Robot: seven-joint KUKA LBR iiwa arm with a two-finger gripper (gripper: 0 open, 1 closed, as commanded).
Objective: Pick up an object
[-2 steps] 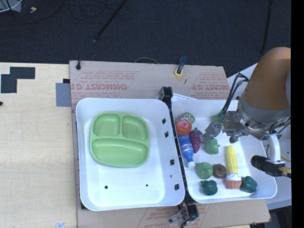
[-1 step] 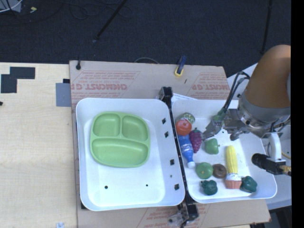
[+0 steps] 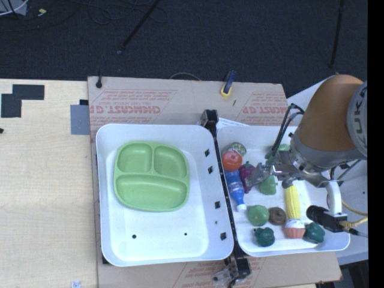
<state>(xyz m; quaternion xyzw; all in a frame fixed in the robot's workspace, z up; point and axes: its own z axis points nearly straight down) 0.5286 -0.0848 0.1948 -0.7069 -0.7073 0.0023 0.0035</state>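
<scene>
Gripper sits low in right white bin, beside purple toy; finger state indeterminate.

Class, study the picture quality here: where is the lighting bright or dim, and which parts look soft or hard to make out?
Camera view: the two white bins are brightly and evenly lit, nearly washed out, with the green divided plate crisp against them; the dark floor behind the bench is dim and low in detail; the gripper is shadowed under the arm and small, so its fingers are hard to make out; the small toys by it look soft.
</scene>
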